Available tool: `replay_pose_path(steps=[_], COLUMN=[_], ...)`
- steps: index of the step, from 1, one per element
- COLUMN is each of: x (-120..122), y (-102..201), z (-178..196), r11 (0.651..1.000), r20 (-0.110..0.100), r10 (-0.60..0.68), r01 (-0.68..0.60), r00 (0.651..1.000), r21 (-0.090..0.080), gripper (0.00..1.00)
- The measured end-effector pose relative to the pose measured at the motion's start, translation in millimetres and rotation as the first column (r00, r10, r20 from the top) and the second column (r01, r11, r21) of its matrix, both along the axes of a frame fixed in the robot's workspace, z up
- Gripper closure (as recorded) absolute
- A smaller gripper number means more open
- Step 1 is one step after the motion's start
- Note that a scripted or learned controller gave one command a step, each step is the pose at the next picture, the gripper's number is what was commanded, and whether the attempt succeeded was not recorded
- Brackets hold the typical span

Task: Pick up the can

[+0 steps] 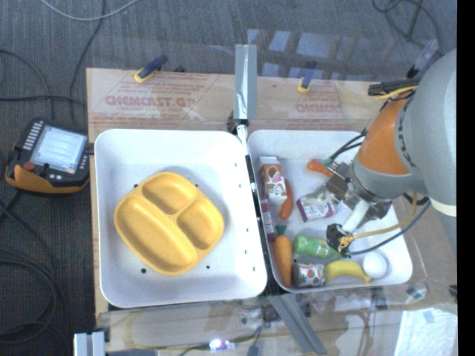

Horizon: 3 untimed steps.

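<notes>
End effector (344, 193) over right bin (294, 148) | can (309, 274) touching banana (347, 271)

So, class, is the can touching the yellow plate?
Apart: the camera view shows the can in the right bin, the yellow plate in the left bin.

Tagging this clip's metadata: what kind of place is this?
Likely a robotics lab bench, not a kitchen: a teach pendant sits beside the board, clamps pin it down, and a white bin holds toy food.
</notes>
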<state>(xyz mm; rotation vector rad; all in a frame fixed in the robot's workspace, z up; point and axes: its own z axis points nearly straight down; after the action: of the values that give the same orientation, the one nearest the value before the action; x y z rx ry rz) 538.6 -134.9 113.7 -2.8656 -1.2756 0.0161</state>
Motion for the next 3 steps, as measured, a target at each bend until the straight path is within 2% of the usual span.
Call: replay_pose_path(steps=[1,2,3], x=[-38,12,60], y=[-66,-69,-50], z=[-18,-21,-23], r11=[0.993,0.995,0.999], r20=[0.032,0.020,0.023], r10=[0.119,0.099,-0.042], r01=[-0.119,-0.099,0.042], r00=[0.992,0.995,0.999], r21=[0.002,0.022,-0.005], gripper=[0.00,0.00,0.00])
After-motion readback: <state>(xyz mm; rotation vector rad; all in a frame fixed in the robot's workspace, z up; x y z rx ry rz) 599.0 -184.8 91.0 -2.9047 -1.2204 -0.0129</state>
